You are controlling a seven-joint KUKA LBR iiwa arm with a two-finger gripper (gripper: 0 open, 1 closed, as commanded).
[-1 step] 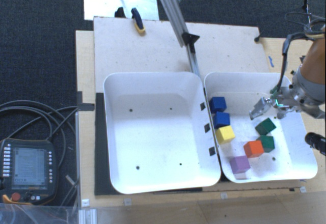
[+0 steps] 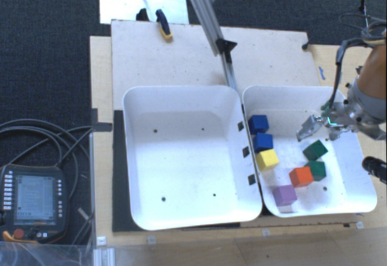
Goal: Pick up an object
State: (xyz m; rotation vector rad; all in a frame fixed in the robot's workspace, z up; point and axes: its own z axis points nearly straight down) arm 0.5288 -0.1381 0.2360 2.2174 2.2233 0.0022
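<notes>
The right bin (image 2: 290, 97) holds several small blocks. Two blue cubes (image 2: 258, 123) (image 2: 263, 141) lie along its left wall, with a yellow cube (image 2: 267, 159) just below them. Toward the front lie an orange cube (image 2: 300, 176) and a purple cube (image 2: 285, 195). Two dark green blocks (image 2: 315, 150) (image 2: 317, 170) sit on the right side. My gripper (image 2: 309, 129) hangs over the right bin, just up and left of the upper green block, and no block shows in it.
The left bin (image 2: 181, 107) stands beside the right one, its wall touching it. A slanted metal bar (image 2: 205, 11) crosses the board behind the bins. A teach pendant (image 2: 33, 201) and cables lie at the far left.
</notes>
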